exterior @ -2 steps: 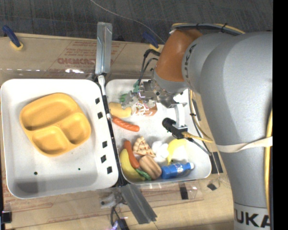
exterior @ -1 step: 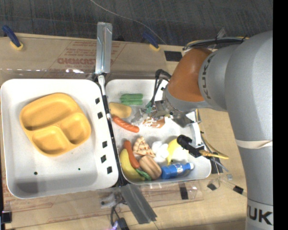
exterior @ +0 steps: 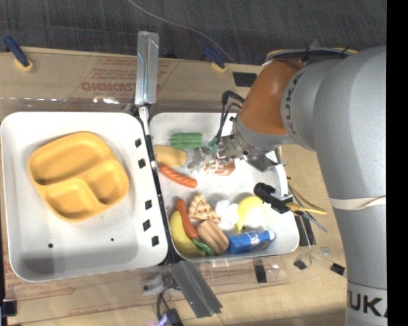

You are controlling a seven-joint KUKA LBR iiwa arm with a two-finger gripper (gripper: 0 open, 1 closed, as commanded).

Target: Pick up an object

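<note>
Tool (exterior: 214, 156) low in right bin (exterior: 285, 182), arm bent over it; grip state unclear.

I see a bench (exterior: 68, 70) covered with a brown cardboard sheet (exterior: 190, 70) that carries red print. Two shallow white bins sit directly on it, touching side by side: the left bin (exterior: 27, 250) and the right bin (exterior: 285, 240). Blue clamps (exterior: 17, 53) grip the cardboard's far edge. A metal bar (exterior: 146, 66) lies upright above the bins' seam.
</note>
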